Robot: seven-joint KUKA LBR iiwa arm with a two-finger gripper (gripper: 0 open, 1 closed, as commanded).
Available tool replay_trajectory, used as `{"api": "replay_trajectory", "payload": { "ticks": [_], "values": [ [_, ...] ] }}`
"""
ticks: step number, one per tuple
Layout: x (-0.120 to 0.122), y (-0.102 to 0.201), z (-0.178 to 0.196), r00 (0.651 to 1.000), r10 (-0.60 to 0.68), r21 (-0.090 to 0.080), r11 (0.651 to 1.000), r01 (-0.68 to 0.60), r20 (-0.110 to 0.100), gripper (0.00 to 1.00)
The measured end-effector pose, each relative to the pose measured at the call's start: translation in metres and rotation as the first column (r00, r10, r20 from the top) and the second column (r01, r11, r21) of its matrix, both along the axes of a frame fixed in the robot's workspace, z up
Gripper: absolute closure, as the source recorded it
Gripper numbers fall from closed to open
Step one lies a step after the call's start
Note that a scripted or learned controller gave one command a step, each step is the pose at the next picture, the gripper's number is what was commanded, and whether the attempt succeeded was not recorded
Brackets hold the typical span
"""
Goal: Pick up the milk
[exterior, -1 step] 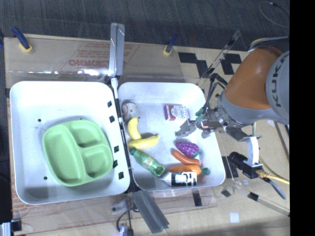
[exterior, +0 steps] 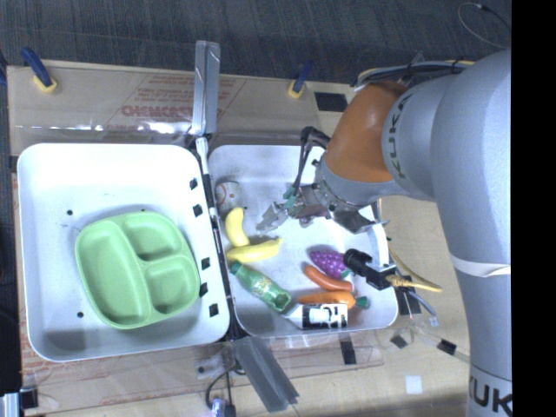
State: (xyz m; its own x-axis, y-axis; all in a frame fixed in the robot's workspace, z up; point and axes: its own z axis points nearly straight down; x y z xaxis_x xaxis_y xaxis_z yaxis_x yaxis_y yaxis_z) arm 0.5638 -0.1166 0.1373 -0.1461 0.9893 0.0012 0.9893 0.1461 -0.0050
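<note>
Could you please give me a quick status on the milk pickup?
Claw over right bin, nothing seen in it. Milk lying at bin's near edge, untouched. Carrot right against it.

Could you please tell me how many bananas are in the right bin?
2: one banana stands near the bin's left wall, and the other banana lies just below it, touching. The arm may hide more.

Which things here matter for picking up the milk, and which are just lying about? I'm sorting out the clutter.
For the job:
milk carton, lying at the right bin's near edge
claw

Lying about:
bananas
green bottle
grapes
carrots
green tray in the left bin
</note>
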Motion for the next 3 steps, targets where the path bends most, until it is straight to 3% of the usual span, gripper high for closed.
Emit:
{"api": "replay_trajectory", "payload": {
  "ticks": [1, 2, 3],
  "values": [
    [-0.039, -0.065, -0.046, 1.000, -0.011, 0.000, 1.000, 0.011, 0.001, 0.00],
    [0.024, -0.022, -0.046, 0.997, 0.074, 0.000, 0.997, -0.074, 0.003, 0.00],
    [0.094, -0.054, -0.044, 0.967, 0.256, -0.001, 0.967, -0.256, 0.006, 0.00]
  ]
}}
